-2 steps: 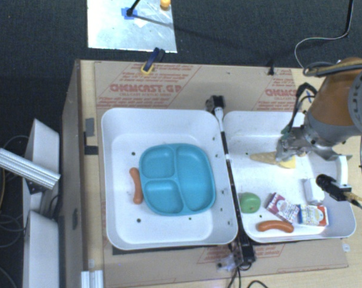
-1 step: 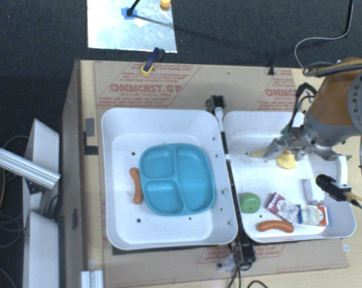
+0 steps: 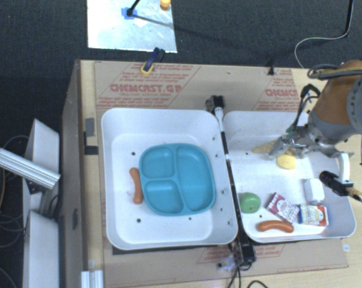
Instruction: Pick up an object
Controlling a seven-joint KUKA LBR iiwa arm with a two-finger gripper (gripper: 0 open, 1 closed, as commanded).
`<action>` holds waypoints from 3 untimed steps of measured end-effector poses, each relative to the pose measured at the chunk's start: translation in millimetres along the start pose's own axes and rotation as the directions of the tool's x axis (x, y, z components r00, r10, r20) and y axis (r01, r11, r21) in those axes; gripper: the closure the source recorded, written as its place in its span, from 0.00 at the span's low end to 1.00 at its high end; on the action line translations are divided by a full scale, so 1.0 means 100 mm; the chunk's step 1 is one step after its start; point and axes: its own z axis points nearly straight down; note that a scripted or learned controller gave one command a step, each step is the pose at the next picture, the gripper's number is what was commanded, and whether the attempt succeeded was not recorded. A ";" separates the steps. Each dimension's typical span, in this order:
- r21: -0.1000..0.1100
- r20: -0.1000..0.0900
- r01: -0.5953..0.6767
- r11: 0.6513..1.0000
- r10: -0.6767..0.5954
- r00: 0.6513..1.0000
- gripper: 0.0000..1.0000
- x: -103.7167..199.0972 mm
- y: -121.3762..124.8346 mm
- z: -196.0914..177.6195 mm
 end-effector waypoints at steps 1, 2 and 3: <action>-0.002 0.000 0.001 1.000 -0.001 1.000 0.00 -0.09 0.07 -0.01; -0.002 -0.001 0.004 1.000 -0.004 1.000 0.00 0.14 0.10 -0.09; -0.003 -0.001 0.002 1.000 -0.002 1.000 0.00 0.08 0.14 -0.04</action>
